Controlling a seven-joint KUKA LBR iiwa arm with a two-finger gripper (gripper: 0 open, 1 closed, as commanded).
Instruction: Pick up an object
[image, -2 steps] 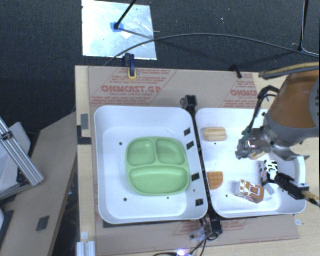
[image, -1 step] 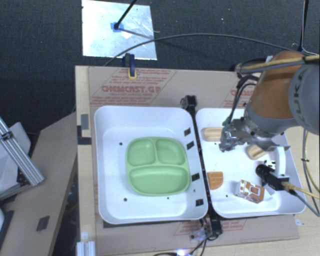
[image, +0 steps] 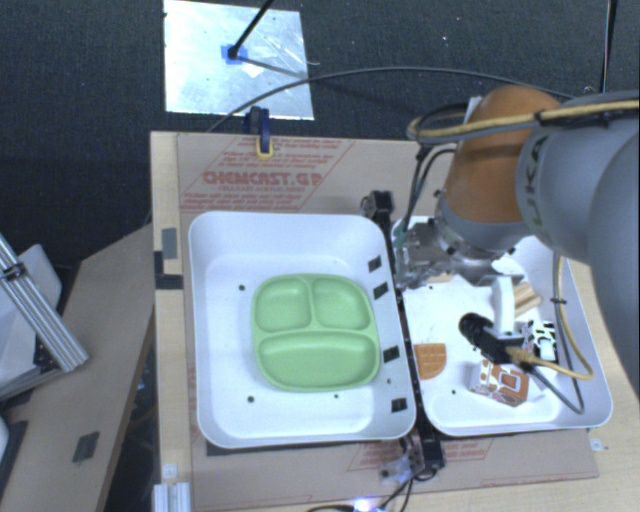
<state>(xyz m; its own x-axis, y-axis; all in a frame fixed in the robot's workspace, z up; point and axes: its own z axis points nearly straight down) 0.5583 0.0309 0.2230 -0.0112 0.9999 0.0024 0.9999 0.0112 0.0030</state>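
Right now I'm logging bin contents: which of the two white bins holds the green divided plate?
The left bin holds the green divided plate; the right bin, under the arm, has small loose objects.

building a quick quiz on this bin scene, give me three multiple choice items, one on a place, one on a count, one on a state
1. Where does the green tray lie?
A. left bin
B. right bin
C. on the bench outside the bins

2. How many compartments does the green tray have?
A. two
B. three
C. five

3. How does the green tray sit?
A. flat, open side up
B. flipped over
C. propped on the bin wall

Answers:
1 A: it lies in the left bin, away from the small items in the right bin.
2 B: two small compartments sit above one wide one.
3 A: its hollows face the camera and it lies level on the bin floor.
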